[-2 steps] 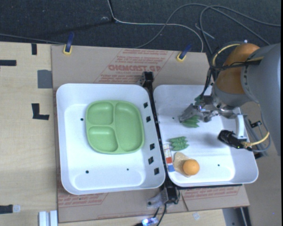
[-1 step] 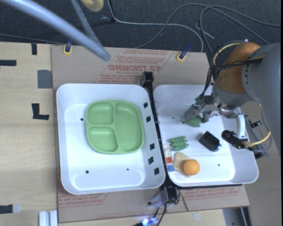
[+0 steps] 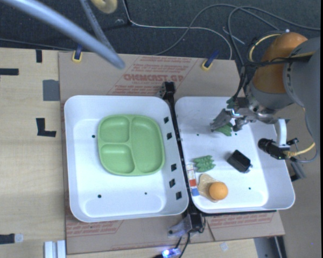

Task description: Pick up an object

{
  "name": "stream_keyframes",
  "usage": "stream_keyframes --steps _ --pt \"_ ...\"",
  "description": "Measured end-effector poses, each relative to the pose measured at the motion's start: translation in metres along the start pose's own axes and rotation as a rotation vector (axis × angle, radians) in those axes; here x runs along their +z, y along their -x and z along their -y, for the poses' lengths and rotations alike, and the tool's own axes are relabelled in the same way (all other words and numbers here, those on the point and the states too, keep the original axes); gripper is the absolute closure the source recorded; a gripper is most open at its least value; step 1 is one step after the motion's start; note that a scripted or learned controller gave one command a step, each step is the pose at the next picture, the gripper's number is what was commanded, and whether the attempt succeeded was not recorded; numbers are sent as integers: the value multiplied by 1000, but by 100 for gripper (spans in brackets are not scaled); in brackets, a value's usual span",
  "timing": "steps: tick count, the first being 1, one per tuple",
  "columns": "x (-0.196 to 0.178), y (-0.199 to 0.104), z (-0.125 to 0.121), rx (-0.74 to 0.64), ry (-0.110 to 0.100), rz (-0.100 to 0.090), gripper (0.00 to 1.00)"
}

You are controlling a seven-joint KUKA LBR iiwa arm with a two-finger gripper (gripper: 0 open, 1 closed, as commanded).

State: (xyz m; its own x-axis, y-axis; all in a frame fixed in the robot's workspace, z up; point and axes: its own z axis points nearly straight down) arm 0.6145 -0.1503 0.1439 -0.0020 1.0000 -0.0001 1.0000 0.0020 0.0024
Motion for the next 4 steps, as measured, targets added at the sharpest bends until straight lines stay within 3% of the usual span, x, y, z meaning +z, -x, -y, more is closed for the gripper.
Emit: stream_keyframes --steps 1,2,4 --pt "-62 -4 -2 0 1 1 100" --pt "-96 -4 -2 1 -1 0 100" --pt "-96 -106 -3 -2 -3 0 100"
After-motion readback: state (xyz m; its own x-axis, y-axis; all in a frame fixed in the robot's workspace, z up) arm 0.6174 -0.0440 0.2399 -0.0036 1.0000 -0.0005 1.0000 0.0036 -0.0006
